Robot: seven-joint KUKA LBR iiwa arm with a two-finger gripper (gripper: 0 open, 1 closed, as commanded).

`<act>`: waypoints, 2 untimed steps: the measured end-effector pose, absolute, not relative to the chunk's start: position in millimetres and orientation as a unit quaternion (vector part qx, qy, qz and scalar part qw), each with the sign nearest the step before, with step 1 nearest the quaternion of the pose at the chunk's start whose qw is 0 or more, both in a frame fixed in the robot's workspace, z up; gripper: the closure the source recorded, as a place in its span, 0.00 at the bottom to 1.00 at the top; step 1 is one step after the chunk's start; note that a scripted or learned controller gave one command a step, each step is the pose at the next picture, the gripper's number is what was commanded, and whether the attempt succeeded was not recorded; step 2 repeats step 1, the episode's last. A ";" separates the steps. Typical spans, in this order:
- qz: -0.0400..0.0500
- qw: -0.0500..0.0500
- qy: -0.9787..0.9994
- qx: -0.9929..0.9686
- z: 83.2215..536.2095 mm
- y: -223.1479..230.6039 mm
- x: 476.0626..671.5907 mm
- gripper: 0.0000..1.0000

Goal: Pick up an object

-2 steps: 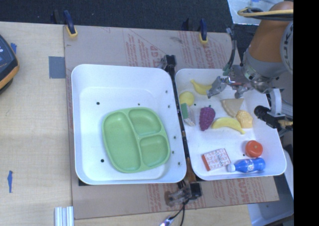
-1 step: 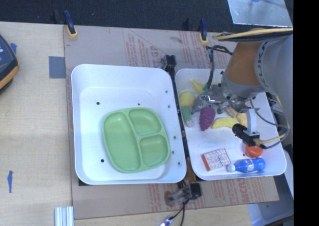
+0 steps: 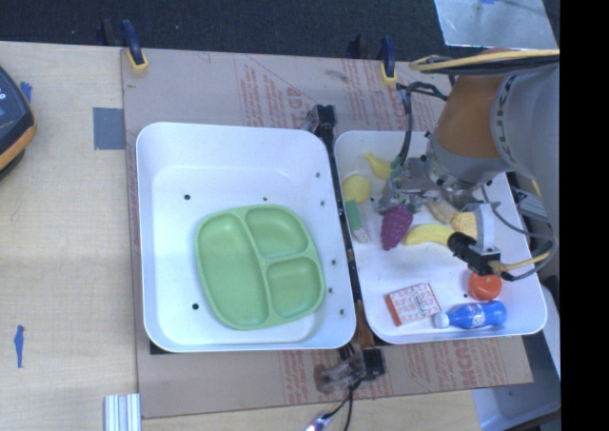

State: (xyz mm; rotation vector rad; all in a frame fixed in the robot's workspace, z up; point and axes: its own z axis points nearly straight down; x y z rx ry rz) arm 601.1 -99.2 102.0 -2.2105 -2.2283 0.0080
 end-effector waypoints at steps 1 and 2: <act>0.000 0.000 -0.709 -0.705 193.4 -30.6 583.2 1.00; 0.000 0.000 -0.709 -0.705 193.4 -30.6 583.2 1.00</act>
